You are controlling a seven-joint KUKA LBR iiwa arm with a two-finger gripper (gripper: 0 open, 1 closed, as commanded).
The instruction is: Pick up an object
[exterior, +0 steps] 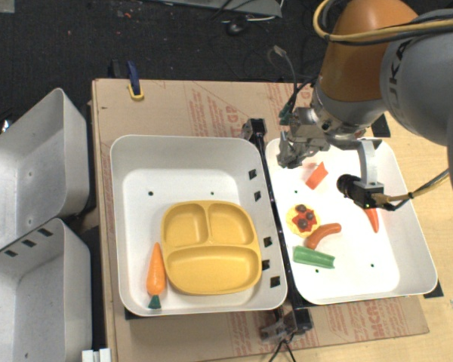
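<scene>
The right bin (408, 277) holds several small toy foods. An orange wedge (316, 175) lies near its upper middle. Below it are a yellow tart with dark berries (303, 219), a red sausage (322, 234) and a green bean pod (313, 258). A red chili (372, 219) lies further right. My gripper (289, 155) hangs over the bin's upper left corner, just left of and above the orange wedge. Nothing shows between it and the bin floor.
In the left bin (136, 164) sit a yellow divided plate (211, 247) and a toy carrot (156, 271) along the plate's left side. A black fitting with a cable (359, 190) hangs off the arm over the right bin. Two white bins (30, 172) stand off the bench at left.
</scene>
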